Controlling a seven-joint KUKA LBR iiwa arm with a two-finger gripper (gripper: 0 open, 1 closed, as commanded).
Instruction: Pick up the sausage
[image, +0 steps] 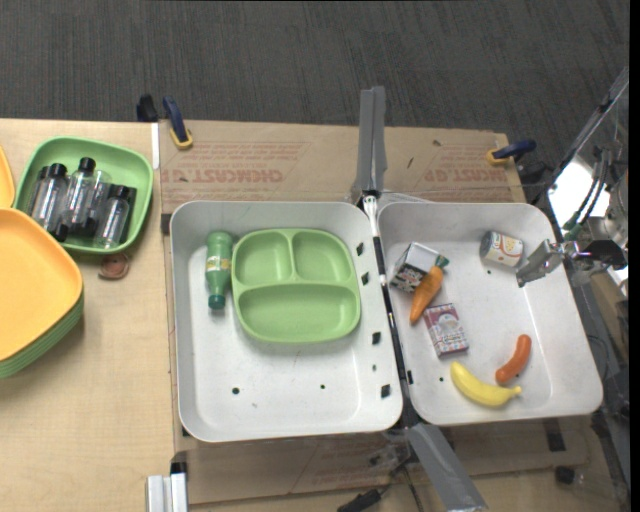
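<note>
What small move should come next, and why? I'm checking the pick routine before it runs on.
Probably shift the gripper toward the view's bottom and slightly left, until it is above the sausage. The gripper sits at the right bin's right side near the small carton, while the sausage lies further down that bin, just above the banana. It should line up before descending.

Right bin: sausage at 4 o'clock, touching banana below it. Carrot, card box near centre, small carton at 1 o'clock. Hand over bin's 2 o'clock edge. Left bin: green divided plate, green bottle at its 9 o'clock.
</note>
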